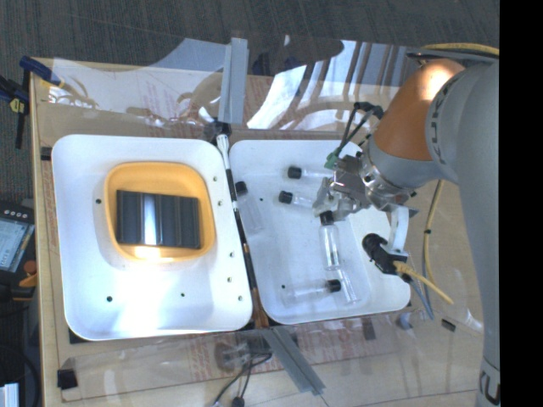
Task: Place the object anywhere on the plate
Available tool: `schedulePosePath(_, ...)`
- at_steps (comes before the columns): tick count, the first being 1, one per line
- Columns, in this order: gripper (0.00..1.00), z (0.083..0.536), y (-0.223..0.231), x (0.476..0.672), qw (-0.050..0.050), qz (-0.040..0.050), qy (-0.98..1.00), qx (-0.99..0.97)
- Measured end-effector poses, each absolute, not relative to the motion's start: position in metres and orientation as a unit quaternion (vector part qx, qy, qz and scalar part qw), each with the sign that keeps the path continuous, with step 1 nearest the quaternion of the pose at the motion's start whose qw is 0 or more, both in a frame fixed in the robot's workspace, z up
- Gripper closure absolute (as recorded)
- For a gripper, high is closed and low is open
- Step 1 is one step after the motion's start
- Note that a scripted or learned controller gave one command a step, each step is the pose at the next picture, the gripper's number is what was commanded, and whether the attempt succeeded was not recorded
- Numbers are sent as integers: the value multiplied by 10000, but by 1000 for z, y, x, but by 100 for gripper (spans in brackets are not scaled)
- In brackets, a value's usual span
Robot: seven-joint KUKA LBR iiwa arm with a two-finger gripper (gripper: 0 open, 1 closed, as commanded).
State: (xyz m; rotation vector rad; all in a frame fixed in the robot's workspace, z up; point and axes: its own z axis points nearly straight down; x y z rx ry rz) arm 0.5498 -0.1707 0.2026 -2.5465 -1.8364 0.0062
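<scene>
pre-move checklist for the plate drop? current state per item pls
1. Plate in left bin, yellow rim, dark centre: ok.
2. Gripper over right bin, not over the plate: not ok for release.
3. Tube gripped between the fingers: cannot tell, the wrist hides them.
4. Clear tubes with black caps in right bin, for example and, lying loose: ok.
5. Path to plate crosses the ridge between the bins: cannot tell clearance.

We see a robotics lab: a wooden bench (127,367) carries two white bins (76,303), loose cables (433,291) hang around, and dark carpet (127,7) covers the floor.
</scene>
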Motion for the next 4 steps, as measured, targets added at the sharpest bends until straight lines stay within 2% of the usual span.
schedulePosePath(1,100,204,-129,561,29,19,-6305,-7762)
schedulePosePath(2,100,183,-92,585,20,15,-6673,-7448)
schedulePosePath(3,100,219,-3,606,7,8,-7454,-6666)
schedulePosePath(4,0,219,-3,606,7,8,-7453,-6667)
